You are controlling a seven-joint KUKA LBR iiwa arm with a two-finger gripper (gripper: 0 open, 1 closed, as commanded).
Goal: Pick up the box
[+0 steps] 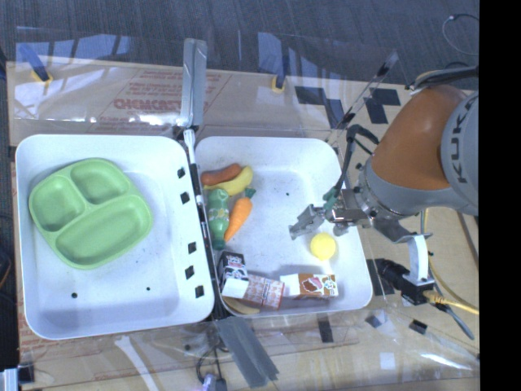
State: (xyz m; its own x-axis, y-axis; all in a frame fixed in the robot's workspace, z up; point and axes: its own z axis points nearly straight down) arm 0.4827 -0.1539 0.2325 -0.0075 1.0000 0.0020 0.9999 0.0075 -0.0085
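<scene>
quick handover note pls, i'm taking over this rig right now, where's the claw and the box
Claw: hovers low in the right bin, beside the yellow ball; nothing between its fingers.
Box: lies flat along the right bin's near edge, left of a smaller packet, apart from the claw.
Other items: carrot and banana at that bin's left side; green plate in the left bin.
Done: nothing yet.
Left: move to the box, grasp, lift.
</scene>
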